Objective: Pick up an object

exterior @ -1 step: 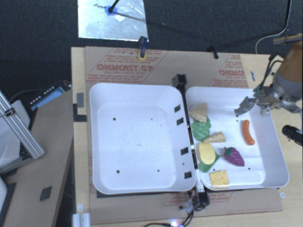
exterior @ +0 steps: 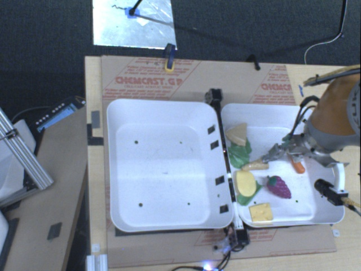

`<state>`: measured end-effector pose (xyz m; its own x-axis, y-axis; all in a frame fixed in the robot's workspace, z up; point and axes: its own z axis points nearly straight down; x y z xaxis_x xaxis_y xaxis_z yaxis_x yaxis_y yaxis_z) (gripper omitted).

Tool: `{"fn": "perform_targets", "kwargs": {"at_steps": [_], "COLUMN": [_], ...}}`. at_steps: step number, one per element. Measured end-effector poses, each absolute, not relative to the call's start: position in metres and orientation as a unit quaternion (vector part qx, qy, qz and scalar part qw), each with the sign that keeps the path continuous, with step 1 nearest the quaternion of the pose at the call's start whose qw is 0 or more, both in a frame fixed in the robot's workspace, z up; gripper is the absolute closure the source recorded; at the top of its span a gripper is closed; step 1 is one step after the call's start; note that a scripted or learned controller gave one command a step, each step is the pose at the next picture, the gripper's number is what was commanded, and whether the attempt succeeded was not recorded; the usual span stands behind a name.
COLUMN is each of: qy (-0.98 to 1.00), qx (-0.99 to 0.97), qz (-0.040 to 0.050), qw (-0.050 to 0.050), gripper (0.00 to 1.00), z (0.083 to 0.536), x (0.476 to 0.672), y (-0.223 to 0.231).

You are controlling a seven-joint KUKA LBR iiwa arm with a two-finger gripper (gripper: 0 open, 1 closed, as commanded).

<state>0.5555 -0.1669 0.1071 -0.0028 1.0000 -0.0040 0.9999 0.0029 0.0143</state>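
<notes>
The robot arm (exterior: 333, 114) comes in from 3 o'clock and its claw (exterior: 274, 151) hangs low over the right bin (exterior: 282, 114). The tip of the claw is right by a pale stick-shaped toy (exterior: 256, 165). I cannot tell if the claw is wide or narrow, because it looks small and dark from up here. Nothing seems to be held in it.

I think the robot is at the reaching step. It has not picked anything up yet. The next move, I guess, is to go a little more toward 8 o'clock, get over the middle of the stick toy, and squeeze it across its thin sides.

The stick toy lies flat near the middle of the right bin. Its long way runs from about 9 o'clock to 3 o'clock, tipped up a bit at the 3 o'clock end.

Other toys sit close by. A green leafy thing (exterior: 240, 151) is just at 10 o'clock from the stick. A round yellow piece (exterior: 245, 182) is at 7 o'clock. Purple grapes (exterior: 278, 186) are at 4 o'clock, and a small orange bit (exterior: 298, 166) is at 3 o'clock. The claw could bump these.
</notes>
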Motion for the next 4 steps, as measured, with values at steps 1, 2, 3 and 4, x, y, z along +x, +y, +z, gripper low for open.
{"fn": "perform_targets", "kwargs": {"at_steps": [1, 2, 3, 4], "qy": [0.707, 0.707, 0.707, 0.711], "qx": [0.707, 0.707, 0.707, 0.703], "qz": [0.0003, 0.0019, 0.0024, 0.0012], "qw": [-0.001, 0.003, 0.006, 0.000], "gripper": [0.00, 1.00, 1.00, 1.00], "z": [0.084, 0.096, 0.204, 0.083], "x": [0.496, 0.500, 0.518, 0.560], "y": [-0.132, -0.135, -0.174, -0.093]}}
